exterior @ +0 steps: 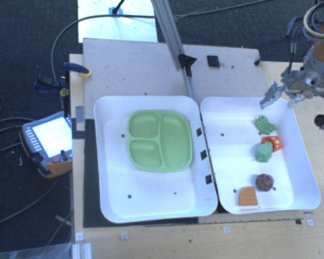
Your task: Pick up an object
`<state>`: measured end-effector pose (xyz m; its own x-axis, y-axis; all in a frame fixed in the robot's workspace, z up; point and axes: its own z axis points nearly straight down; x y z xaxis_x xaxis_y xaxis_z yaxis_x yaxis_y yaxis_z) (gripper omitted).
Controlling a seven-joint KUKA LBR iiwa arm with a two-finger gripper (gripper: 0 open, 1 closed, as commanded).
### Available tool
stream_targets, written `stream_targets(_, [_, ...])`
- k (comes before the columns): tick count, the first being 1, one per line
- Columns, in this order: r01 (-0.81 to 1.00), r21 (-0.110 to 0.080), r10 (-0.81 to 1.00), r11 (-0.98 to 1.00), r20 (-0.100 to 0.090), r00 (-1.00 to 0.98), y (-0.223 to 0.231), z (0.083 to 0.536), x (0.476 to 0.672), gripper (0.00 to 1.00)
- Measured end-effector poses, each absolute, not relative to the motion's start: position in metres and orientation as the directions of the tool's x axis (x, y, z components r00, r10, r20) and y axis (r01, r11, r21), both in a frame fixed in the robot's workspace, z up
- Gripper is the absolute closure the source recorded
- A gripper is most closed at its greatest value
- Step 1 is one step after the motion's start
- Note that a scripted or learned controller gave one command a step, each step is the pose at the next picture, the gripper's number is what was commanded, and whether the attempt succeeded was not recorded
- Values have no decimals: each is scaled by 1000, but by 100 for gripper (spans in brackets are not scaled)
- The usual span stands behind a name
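Observation:
The right white bin (232, 161) holds several small items along its right side: a dark green leafy piece (265, 125), an orange-red piece (274, 143), a light green lump (263, 152), a dark maroon round piece (264, 182) and an orange-brown slice (248, 196). My gripper (283, 96) hangs over the bin's far right corner, above and behind the leafy piece. Its two fingers are spread apart with nothing between them.
The left white bin (113, 193) carries a light green divided plate (160, 140). Behind the bins lies a brown board (135, 69) with a slanted metal pole (170, 28). A teach pendant (47, 143) rests on the floor at left.

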<state>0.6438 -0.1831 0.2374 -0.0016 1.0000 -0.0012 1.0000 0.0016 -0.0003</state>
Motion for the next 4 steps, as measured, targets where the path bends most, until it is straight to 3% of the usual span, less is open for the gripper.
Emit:
stream_targets(2, [1000, -3, 1000, 1, 0, -1, -198, 127, 645, 0])
stream_targets(3, [1000, 7, 1000, 2, -3, -2, -198, 142, 648, 100])
stream_targets(4, [1000, 6, 1000, 4, -2, -4, -202, 188, 653, 100])
